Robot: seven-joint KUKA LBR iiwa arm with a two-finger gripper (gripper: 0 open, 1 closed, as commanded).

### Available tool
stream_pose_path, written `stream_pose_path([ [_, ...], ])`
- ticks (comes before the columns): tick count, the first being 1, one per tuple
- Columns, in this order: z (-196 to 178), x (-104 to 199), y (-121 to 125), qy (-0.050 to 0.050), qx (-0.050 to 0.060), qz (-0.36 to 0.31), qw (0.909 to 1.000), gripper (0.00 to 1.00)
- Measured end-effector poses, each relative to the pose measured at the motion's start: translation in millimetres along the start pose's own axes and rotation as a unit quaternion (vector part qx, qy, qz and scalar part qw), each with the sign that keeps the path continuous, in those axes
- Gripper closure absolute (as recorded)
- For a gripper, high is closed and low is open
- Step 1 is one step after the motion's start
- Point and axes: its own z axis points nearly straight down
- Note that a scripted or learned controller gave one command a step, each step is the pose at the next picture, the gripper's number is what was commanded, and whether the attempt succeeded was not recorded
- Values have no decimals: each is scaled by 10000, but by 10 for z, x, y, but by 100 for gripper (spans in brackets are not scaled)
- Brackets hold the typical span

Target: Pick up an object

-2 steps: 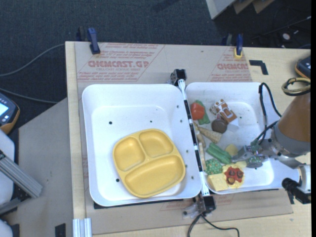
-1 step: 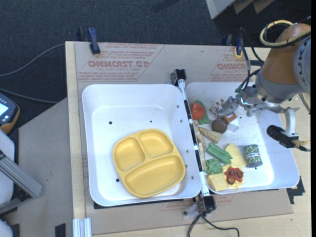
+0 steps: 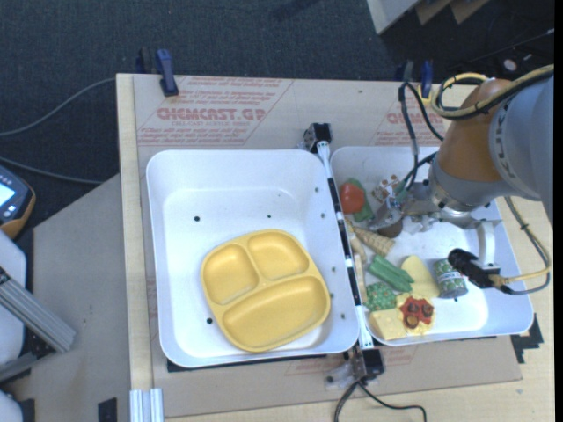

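Over the right bin, gripper low among small toys beside a red tomato, finger state impossible to tell; yellow divided plate in left bin.

Even, fairly bright overhead light falls across the bench, washing the two white bins close to pure white with little surface detail. Shadows are soft and short, pooling under the arm. The dark floor stays dim. Small items in the right bin look slightly soft, possibly from low resolution
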Motion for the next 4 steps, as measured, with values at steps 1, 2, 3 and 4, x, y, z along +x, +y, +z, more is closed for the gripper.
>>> stream_pose_path([
  [1, -126, -7, -11, 11, 29, 5, 10000, 100],
  [2, -935, -488, -453, -21, -33, 35, 10000, 100],
  [3, -883, -444, -443, 1, -6, 8, 10000, 0],
  [4, 13, 1, -573, -10, 1, 10, 10000, 0],
])
